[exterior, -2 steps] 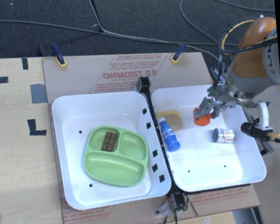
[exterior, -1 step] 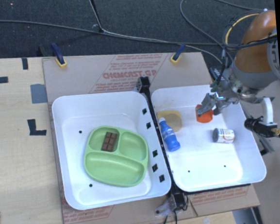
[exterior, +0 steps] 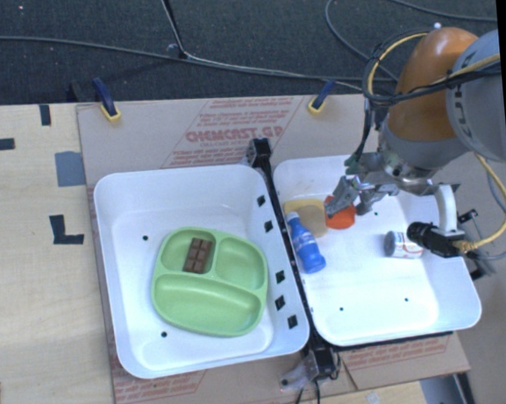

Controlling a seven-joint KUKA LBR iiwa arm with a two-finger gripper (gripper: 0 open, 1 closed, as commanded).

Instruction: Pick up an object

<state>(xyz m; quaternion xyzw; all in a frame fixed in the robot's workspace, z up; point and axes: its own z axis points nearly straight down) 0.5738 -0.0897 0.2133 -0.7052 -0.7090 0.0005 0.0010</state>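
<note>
In the left bin [exterior: 123, 278], nearest me, a green divided plate [exterior: 212, 282] carries a brown chocolate bar [exterior: 199, 255] in its compartment at about 11 o'clock. In the right bin [exterior: 456, 306], a blue bottle [exterior: 305, 244] lies at 9 o'clock by the shared wall, with a small grey-and-white can [exterior: 399, 245] at 3 o'clock. Farther back, the arm [exterior: 437, 93] bends in from 2 o'clock, and its gripper [exterior: 348, 204] is clamped on an orange object [exterior: 340, 215] over the bin's 11 o'clock area, near a yellow item [exterior: 305, 208].

Green plate [exterior: 211, 308], brown bar [exterior: 199, 255] – blue bottle [exterior: 305, 245], orange object [exterior: 341, 217], white bins [exterior: 117, 253]
</note>
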